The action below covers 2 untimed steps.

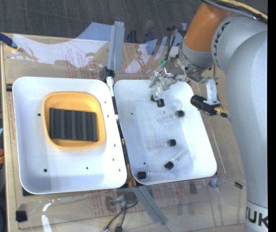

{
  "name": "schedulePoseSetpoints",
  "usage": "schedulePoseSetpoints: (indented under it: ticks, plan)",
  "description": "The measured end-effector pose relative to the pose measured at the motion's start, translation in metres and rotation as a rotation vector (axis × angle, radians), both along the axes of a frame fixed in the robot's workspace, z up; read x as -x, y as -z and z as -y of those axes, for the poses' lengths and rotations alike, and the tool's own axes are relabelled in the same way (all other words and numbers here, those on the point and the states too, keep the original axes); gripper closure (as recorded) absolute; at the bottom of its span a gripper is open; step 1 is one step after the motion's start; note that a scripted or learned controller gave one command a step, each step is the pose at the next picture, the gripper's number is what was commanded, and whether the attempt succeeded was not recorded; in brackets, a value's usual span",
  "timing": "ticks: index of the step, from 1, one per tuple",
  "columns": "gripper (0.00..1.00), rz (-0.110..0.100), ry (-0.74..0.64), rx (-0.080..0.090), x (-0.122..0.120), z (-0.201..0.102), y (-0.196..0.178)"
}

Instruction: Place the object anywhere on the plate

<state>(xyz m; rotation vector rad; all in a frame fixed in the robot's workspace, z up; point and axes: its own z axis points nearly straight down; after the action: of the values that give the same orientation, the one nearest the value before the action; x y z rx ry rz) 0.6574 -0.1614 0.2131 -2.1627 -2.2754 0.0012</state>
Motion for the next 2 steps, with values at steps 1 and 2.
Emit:
schedulePoseSetpoints:
  ticks: [1,2]
  plan:
    - [1.0,-0.003,-0.347,-0.001,0.011,-0.034,0.016]
    - [1.0,-0.003,-0.586,-0.002,0.018,-0.073,0.022]
